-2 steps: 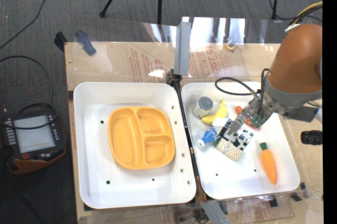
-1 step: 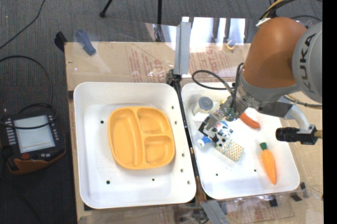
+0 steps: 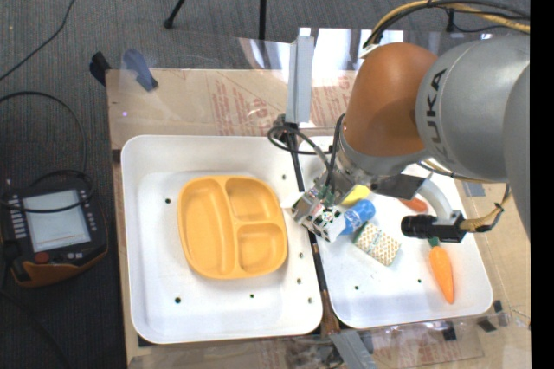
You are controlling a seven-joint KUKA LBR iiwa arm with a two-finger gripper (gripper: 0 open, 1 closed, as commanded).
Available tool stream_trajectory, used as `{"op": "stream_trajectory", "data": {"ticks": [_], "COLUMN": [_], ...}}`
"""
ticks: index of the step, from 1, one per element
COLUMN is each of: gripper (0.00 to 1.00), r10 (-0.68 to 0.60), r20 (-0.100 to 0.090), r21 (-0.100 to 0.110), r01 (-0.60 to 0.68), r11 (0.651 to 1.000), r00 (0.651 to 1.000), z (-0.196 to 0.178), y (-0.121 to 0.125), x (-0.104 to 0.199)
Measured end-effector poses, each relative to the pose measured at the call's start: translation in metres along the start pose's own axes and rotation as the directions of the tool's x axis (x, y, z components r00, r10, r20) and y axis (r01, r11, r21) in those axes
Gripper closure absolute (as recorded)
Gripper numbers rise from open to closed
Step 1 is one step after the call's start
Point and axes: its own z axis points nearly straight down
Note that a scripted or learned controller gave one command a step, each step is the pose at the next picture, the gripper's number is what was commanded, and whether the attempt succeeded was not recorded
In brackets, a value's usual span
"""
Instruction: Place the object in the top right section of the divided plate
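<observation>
Nearest, orange carrot [image 3: 442, 274] in right bin [image 3: 407, 307]; farther, claw [image 3: 318, 211] low at bins' divide, grip state hidden, beside blue-yellow object [image 3: 357, 211]; yellow divided plate [image 3: 231, 226] in left bin [image 3: 151, 272].

Divided plate [image 3: 232, 226] in left bin [image 3: 147, 272]; carrot [image 3: 442, 274] in right bin [image 3: 407, 307].

The shallow left bin [image 3: 147, 185] is plain white and carries a yellow-orange divided plastic plate [image 3: 232, 226] of one even colour. Right of that plate, in the equally white right bin [image 3: 389, 298], lie a white block with black spots [image 3: 326, 223], a blue and yellow object [image 3: 357, 208], a speckled cream and green packet [image 3: 377, 242] and an orange carrot with a green top [image 3: 441, 272]. The arm [image 3: 467, 112] above them is grey with an orange band [image 3: 389, 103]. The worktop [image 3: 199, 103] behind the plate is pale brown with faint red print.
</observation>
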Motion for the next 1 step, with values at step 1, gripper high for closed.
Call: {"op": "stream_trajectory", "data": {"ticks": [1], "gripper": [1.00], "r10": [-0.104], "r20": [-0.001], "r21": [0.002], "r01": [0.104], "r11": [0.995], "r00": [0.995], "z": [0.0016], "y": [-0.0213], "x": [0.0412]}}
